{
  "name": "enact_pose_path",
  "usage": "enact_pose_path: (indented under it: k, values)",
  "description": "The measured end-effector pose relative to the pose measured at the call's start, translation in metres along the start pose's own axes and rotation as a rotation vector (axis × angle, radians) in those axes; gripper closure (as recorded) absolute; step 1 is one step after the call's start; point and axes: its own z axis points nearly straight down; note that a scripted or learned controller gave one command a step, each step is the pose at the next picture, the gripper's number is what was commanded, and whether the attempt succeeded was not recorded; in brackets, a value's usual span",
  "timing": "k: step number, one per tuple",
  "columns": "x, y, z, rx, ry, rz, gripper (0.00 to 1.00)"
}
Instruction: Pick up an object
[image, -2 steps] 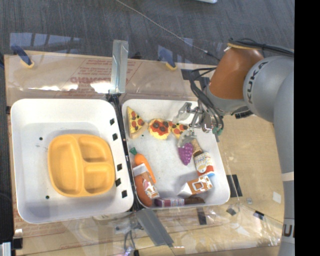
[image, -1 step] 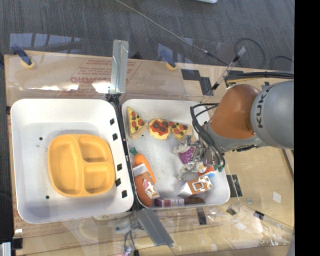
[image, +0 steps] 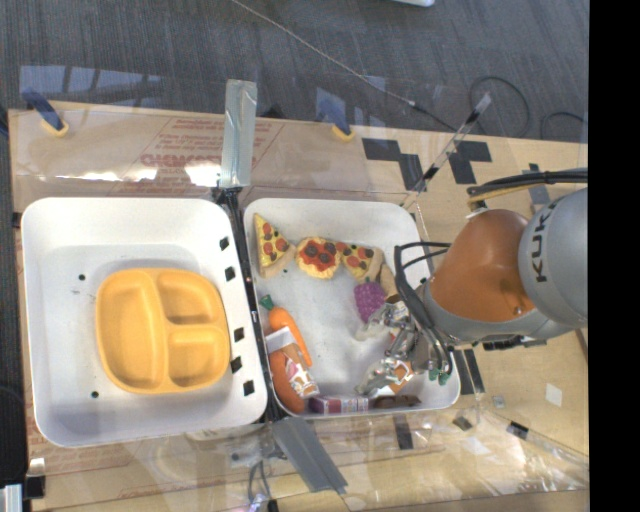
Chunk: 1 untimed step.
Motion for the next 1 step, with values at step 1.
enact_pose_path:
  k: [1]
  values:
    - [-0.002,0.0028,-0.0091,-0.001,0.0,-0.01,1.0]
